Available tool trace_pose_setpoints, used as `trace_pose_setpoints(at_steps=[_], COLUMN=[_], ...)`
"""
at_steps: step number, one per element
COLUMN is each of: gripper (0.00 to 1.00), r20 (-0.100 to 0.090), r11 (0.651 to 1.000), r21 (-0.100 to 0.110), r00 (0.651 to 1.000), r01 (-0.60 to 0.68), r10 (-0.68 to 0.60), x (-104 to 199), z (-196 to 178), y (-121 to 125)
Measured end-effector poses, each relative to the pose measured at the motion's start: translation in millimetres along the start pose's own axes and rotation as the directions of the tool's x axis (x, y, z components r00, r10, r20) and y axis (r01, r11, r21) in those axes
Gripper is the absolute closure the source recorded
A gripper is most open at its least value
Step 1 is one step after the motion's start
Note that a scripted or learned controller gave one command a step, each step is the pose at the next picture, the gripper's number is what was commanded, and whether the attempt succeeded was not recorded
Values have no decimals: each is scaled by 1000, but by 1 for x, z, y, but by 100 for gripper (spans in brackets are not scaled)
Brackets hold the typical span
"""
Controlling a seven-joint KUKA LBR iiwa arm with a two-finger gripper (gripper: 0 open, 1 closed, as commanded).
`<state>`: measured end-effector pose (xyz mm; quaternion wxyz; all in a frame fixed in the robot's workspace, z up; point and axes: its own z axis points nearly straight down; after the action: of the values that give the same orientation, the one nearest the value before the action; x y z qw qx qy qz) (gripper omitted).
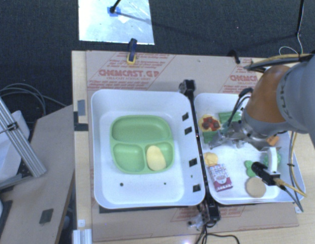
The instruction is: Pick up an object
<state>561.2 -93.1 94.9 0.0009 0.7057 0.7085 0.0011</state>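
Observation:
My gripper (222, 137) reaches down into the right bin (239, 199), near its left wall. It sits just below a red strawberry-like item (210, 122) and a green item (226, 118). A small yellow piece (211, 158) and a red packet (220, 177) lie in front of the gripper. A tan round disc (255, 187), a small green piece (249, 164) and a white and green bottle (273, 159) lie at the bin's front right. The wrist hides what is directly under the gripper.
The left bin (104, 187) holds a green compartment tray (141, 128) with a yellow lemon-like object (156, 158) in its front right compartment. A black divider (194, 136) runs between the bins. The arm's orange band (264, 88) hangs over the right bin's back.

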Motion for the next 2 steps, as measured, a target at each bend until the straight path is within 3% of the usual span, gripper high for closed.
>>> trace_pose_setpoints(at_steps=[1, 2], gripper=[0, 100], r20=[-4, -2], r11=[1000, 1000], r21=[19, 28], r00=[1000, 1000], r01=[-2, 2], r10=[2, -2], x=[-42, -42], z=[10, 2], y=[108, 103])
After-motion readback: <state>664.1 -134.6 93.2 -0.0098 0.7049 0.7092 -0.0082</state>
